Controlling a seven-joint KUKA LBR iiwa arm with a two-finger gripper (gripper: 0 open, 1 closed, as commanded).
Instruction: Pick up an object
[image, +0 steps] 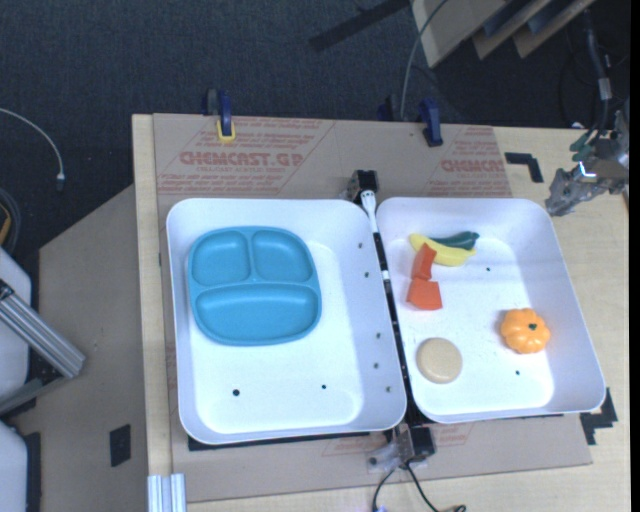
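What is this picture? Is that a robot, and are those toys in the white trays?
Yes! A camera up high looks down on a workbench. At the right edge you can see the robot's metal gripper, its hand for picking things up. It holds nothing. Two white trays sit side by side. The left tray has a blue divided plate. The right tray has play food: a yellow banana, orange-red carrot pieces, a small pumpkin and a round tan cookie.
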